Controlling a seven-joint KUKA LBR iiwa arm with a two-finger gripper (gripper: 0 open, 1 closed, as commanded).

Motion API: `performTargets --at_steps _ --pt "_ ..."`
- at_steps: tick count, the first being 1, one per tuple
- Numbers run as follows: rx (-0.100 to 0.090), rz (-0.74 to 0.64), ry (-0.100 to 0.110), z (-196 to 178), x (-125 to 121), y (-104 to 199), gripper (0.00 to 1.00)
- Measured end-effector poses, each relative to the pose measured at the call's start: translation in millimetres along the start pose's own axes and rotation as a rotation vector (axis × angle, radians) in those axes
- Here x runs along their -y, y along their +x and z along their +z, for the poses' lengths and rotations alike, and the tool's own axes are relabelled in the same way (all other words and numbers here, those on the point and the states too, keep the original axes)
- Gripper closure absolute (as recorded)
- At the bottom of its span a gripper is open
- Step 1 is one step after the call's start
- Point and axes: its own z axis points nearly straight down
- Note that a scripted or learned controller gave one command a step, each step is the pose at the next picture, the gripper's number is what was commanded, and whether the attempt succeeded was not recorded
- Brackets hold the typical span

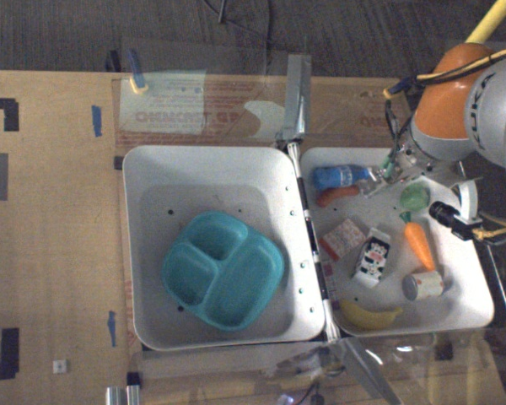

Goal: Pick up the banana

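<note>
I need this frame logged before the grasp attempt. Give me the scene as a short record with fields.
target: banana, at the near edge of the right bin
neighbours: grey can, carrot, cow-print carton
gripper: over the far part of the right bin, beside the blue bottle, apart from the banana
left bin: holds a teal divided tray

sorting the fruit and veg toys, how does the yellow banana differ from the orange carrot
The curved yellow banana lies along the right bin's near wall; the straight, tapered orange carrot lies further up, towards the right side. The banana runs sideways, the carrot nearly up and down the view. Both lie flat in the right white bin.
</note>
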Motion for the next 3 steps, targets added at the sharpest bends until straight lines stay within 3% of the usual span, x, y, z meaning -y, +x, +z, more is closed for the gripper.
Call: performTargets --at_steps 1,2,3 --pt "-0.008 0.200 0.011 -91.8 22.4 22.6 1.00" --pt "-0.009 0.416 0.017 -90.1 21.0 64.2 1.00" --pt "-0.007 0.261 0.011 -109.5 8.4 58.0 1.00"
